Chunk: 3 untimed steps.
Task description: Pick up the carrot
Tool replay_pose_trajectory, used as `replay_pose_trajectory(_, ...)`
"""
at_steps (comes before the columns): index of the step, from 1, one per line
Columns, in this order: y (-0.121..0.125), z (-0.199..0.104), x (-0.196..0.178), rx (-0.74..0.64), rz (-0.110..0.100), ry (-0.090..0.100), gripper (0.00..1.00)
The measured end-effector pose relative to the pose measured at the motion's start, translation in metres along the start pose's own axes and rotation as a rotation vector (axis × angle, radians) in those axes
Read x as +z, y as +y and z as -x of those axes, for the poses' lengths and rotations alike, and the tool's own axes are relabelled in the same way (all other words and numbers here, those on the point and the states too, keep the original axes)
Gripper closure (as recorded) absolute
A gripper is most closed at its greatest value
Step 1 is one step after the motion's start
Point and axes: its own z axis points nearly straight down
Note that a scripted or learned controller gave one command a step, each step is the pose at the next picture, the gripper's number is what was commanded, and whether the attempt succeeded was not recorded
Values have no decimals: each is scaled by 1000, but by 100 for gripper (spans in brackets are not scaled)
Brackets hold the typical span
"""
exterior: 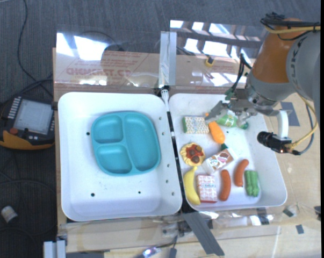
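The carrot (217,132) lies in the right bin (269,195), in its upper half near the middle, orange body slanting down to the right with its green top (230,122) toward the arm. Just left of the carrot sits a small patterned packet (195,124); below the carrot are a round pizza toy (193,153) and a little printed carton (220,160); farther below the carrot lie two sausages (232,179), a green pod (251,183), a banana (189,187) and a pink box (207,188). Well to the left of the carrot, in the other bin, rests a blue divided plate (124,143).

The pincer (230,110) hangs just above and to the right of the carrot, over its leafy end, and nothing is seen between its tips; whether it is spread or closed I cannot tell at this angle.

The step in hand looks like the approach. To do it well, the pincer should likely centre over the orange body rather than the green top, turn so it closes across the carrot's narrow width, and come down clear of the packet beside it.
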Motion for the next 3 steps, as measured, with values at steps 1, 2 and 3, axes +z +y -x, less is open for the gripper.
replay_pose_trajectory(1, 5, 49, 102, 1, 4, -3, 0)
replay_pose_trajectory(2, 5, 48, 96, 1, 0, 0, 100)
replay_pose_trajectory(3, 48, -4, -26, 9, 2, -3, 100)
